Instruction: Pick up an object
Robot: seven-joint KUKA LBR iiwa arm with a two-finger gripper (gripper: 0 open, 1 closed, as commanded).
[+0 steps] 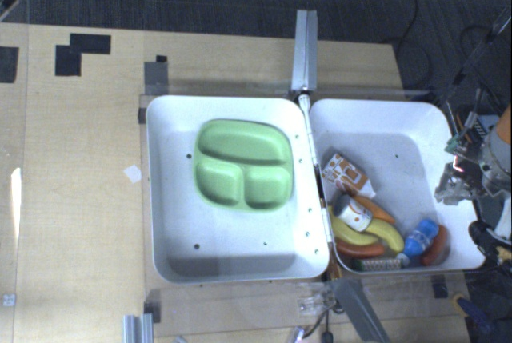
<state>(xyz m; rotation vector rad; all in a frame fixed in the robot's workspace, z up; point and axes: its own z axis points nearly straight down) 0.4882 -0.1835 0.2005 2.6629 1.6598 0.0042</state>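
banana (376,233), long axis slanting lower-right

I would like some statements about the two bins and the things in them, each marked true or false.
1. The green tray lies in the left bin. True.
2. The banana lies in the left bin. False: it lies in the right bin.
3. The tray has three compartments. True.
4. The objects in the right bin are gathered at its far edge. False: they are gathered at the near edge.
5. The gripper is at the right bin's right rim. True.
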